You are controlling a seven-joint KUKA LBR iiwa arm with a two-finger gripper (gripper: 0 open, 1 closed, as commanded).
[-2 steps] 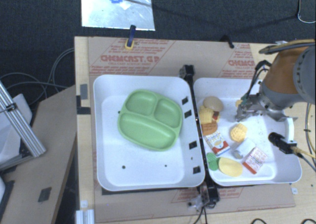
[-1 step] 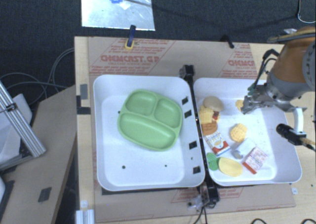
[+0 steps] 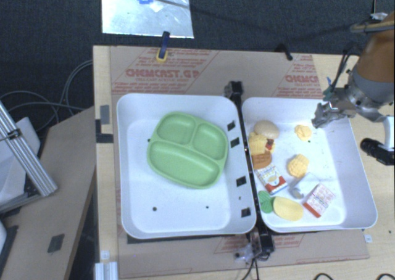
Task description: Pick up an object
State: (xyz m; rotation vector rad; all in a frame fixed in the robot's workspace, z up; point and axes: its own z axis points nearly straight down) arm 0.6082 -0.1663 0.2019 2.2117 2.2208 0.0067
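My gripper (image 3: pixel 321 118) hangs over the far right part of the right bin (image 3: pixel 349 168), a little right of a small yellow piece (image 3: pixel 303 131). Nothing shows between its fingers. Several toy foods lie in this bin: a tan bun (image 3: pixel 266 127), a yellow and brown item (image 3: pixel 259 146), a round yellow waffle-like piece (image 3: pixel 299 164), a red and white packet (image 3: pixel 271 180), another red and white packet (image 3: pixel 319 199), a yellow oval (image 3: pixel 287 208) and a green piece (image 3: pixel 265 201).
The left bin (image 3: pixel 136 211) holds a green divided plate (image 3: pixel 187 148). Black clips line the ridge between the bins. A cardboard sheet lies under both bins, and cables run along the bench at left.
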